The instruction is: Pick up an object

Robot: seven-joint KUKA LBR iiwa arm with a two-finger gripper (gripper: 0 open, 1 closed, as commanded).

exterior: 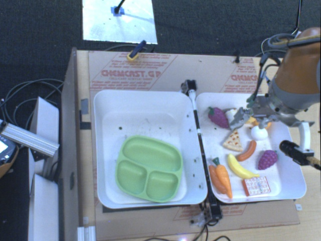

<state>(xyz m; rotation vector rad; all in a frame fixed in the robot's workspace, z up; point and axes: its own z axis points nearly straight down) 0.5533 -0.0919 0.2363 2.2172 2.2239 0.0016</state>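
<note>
The right bin point(296, 182) holds several toy foods: a purple eggplant point(218, 117), a pizza slice point(233, 141), a red sausage point(247, 151), a yellow banana point(240, 167), two carrots point(221, 179), purple grapes point(267, 159), a red box point(257, 186) and a white egg point(259, 132). My gripper point(241, 117) hangs low over the bin's upper middle, between the eggplant and the egg, just above the pizza slice. A small white piece point(230, 115) lies at its left side. I see nothing lifted.
The left bin point(108, 129) holds a green divided plate point(149, 168). A black divider rail point(198, 134) runs between the bins. A black cylinder point(296, 152) juts in at the right bin's edge. The grey arm with its orange band point(301, 64) covers the bin's far right corner.
</note>
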